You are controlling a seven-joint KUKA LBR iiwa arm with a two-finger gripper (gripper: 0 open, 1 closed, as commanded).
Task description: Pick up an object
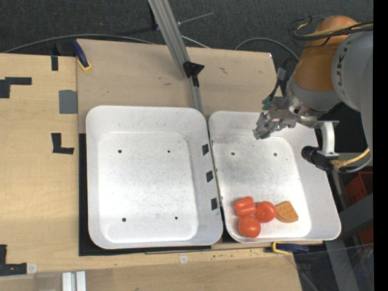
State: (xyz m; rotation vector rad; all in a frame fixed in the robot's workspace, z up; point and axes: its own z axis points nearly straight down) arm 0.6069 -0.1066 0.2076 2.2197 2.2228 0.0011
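Pincer (264, 130) hangs over the far end of the right bin (315, 180); whether it is apart or together cannot be told at this size, and nothing shows in it. Targets sit at that bin's near end, well apart from the pincer: three red pieces (253, 216) touching in a cluster, an orange piece (287, 212) just beside them. Judgement: best to travel toward the near end, then descend on the orange piece, since it lies at the cluster's edge. The left bin (109, 162) adjoins the right bin on the surface (133, 71).

No text, label, brand or number is legible anywhere; faint lettering on the grey arm (357, 59) is too blurred to read.
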